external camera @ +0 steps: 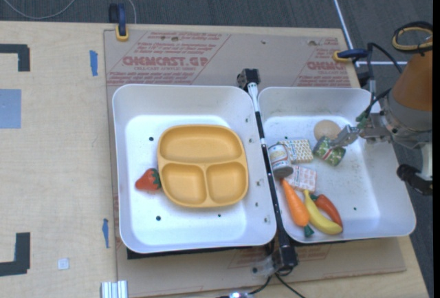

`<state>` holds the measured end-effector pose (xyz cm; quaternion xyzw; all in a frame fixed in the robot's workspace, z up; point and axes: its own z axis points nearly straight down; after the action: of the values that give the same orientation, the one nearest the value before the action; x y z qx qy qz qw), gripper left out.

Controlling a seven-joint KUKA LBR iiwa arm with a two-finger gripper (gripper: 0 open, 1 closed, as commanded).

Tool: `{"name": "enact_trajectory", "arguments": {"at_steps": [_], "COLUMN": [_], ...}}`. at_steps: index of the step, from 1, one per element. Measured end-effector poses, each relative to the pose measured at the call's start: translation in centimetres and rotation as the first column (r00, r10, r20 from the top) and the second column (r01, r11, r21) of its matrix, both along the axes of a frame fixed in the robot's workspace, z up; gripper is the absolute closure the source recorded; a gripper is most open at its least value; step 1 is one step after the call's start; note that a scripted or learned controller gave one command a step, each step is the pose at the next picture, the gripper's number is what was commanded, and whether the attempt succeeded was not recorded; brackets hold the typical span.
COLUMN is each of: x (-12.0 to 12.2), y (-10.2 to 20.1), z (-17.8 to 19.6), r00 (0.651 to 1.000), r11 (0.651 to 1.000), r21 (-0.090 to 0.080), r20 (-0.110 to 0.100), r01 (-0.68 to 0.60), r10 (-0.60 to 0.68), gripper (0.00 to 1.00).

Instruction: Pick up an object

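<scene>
My gripper (342, 139) reaches in from the right over the right bin (385, 221). Its tip lies against the top of a small green packet (329, 152) that sits tilted in the middle of that bin. A beige round piece (326, 129) lies just behind the packet. To the left are a small can (278, 158), a pale cracker box (300, 149) and a white and pink packet (304, 178). Nearer the front lie a carrot (295, 203), a banana (322, 217) and a red chili pepper (329, 208).
The left bin (130, 124) holds a yellow divided plate (203, 164) with a toy strawberry (146, 181) at its left side. A black divider clip (248, 77) sits between the bins at the back. Cables run at the right past the arm (416, 93).
</scene>
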<state>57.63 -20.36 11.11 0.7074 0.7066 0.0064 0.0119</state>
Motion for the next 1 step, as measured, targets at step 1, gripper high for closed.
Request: {"name": "enact_trajectory", "arguments": {"at_steps": [1], "x": [-1.09], "y": [0.84], "z": [-0.13], "r00": [1.000], "r11": [1.000], "r21": [-0.001], "r20": [0.005], "r01": [0.000], "r10": [0.000], "gripper": [0.00]}}
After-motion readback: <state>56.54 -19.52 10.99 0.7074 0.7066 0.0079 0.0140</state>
